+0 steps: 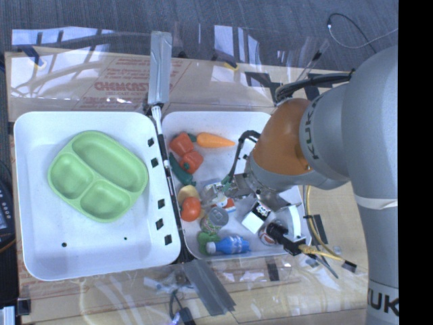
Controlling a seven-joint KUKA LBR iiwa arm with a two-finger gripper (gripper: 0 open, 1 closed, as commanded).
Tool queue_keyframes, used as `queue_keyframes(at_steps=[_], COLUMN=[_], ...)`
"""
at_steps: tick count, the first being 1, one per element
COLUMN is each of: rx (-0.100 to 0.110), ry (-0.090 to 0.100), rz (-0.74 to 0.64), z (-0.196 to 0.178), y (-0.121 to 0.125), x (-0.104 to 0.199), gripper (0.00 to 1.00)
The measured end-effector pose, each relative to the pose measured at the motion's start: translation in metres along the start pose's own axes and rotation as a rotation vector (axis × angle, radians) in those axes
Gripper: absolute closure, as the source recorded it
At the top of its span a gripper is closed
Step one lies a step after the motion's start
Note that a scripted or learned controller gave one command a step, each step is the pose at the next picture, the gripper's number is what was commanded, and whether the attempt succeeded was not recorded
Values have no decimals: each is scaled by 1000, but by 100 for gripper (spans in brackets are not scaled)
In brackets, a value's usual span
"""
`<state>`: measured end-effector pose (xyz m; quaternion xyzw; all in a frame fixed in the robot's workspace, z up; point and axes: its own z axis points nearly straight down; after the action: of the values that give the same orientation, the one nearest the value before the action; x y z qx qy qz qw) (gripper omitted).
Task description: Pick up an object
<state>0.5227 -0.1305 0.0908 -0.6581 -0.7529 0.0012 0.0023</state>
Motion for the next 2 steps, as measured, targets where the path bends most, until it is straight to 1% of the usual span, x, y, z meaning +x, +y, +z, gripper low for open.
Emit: queue_keyframes(at_steps=[1,2], rx=[2,-6], ry=[0,0], rz=[-3,49], z=[-9,-118], y=[0,24], x=[-1,101], gripper=[100,100])
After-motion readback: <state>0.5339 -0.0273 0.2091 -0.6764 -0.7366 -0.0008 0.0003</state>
